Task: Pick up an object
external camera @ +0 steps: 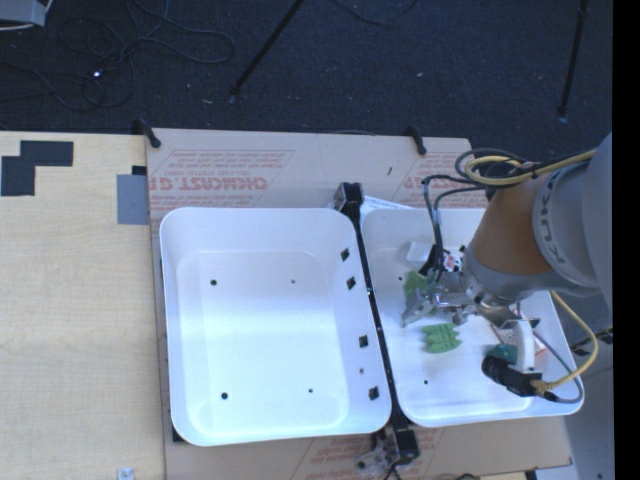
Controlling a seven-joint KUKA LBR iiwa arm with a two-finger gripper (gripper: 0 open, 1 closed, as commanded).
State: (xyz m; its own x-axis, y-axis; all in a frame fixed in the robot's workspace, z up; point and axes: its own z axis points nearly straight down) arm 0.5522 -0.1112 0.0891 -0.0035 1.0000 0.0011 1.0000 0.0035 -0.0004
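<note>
Here the claw (pixel 425 306) hangs low in the right bin (pixel 470 408), its spread impossible to tell and nothing visibly held, with one green toy (pixel 440 338) just below it, long axis crosswise, and another (pixel 414 283) just above.

One fixed camera looks down at a slant: both white bins (pixel 262 328) lower centre, floor along the top.
</note>
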